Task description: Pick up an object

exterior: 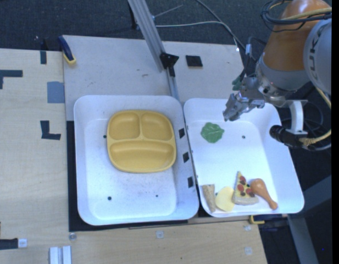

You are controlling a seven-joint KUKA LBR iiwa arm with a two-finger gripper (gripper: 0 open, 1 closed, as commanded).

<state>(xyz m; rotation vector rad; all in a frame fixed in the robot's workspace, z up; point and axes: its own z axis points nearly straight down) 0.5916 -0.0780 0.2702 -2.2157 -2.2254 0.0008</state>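
Note:
A green leafy toy food piece (212,132) lies in the upper left part of the right bin (279,153). My gripper (232,113) hangs just above and to the right of it, near the bin's back edge, apart from the piece. Along the bin's front edge lie a pizza slice (244,190), a chicken drumstick (262,192), a pale yellow piece (224,199) and a tan wedge (208,197). Nothing shows between the fingers.
A yellow divided tray (141,140) sits in the left bin (92,164). A slanted metal bar (153,34) runs down to the gap between the bins. The arm's black cable (293,136) loops over the right bin's right rim.

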